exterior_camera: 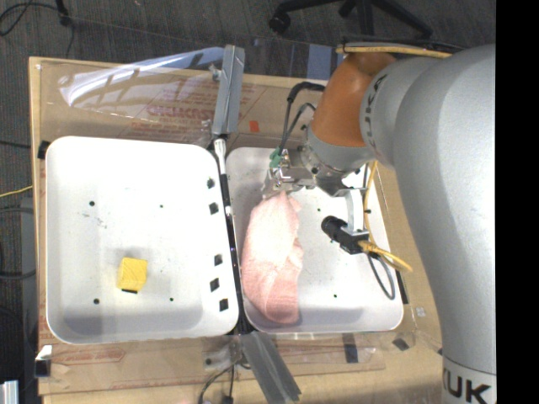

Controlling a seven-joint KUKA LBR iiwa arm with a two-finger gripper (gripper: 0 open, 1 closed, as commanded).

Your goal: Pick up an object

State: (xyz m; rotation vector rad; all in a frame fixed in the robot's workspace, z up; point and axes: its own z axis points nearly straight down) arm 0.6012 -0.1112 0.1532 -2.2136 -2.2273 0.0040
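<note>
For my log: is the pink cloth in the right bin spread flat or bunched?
Bunched: the pink cloth lies as one long crumpled heap along the right bin's left side.

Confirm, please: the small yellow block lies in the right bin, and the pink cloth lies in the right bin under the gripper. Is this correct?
Not quite. In the camera view the yellow block lies in the left bin, not the right one. The pink cloth does lie in the right bin, below the gripper.

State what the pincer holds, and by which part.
Cannot be told: the pincer sits at the top end of the pink cloth in the right bin.
</note>
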